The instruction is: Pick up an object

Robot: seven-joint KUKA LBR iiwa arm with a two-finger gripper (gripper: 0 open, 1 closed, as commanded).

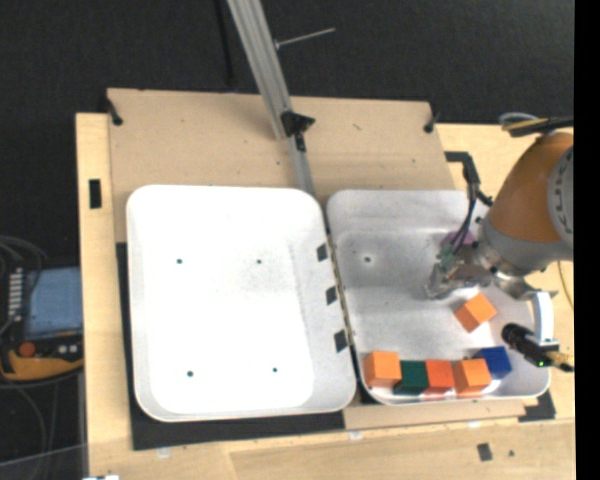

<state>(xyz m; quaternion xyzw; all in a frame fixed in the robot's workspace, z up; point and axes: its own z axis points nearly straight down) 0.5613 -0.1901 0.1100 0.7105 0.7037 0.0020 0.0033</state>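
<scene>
My gripper (444, 280) hangs low over the middle of the right bin (380, 228), on the arm that comes in from the right. An orange cube (475, 312) lies tilted just to its lower right, apart from it. Along the bin's front wall stands a row of blocks: an orange block (384, 366), a green block (413, 376), two more orange blocks (440, 375) (472, 375) and a blue block (495, 360).
The left bin (230, 298) sits beside the right one, with a low divider between them. A grey metal pole (265, 68) slants down from the top to the bins' back edge. The back half of the right bin is bare.
</scene>
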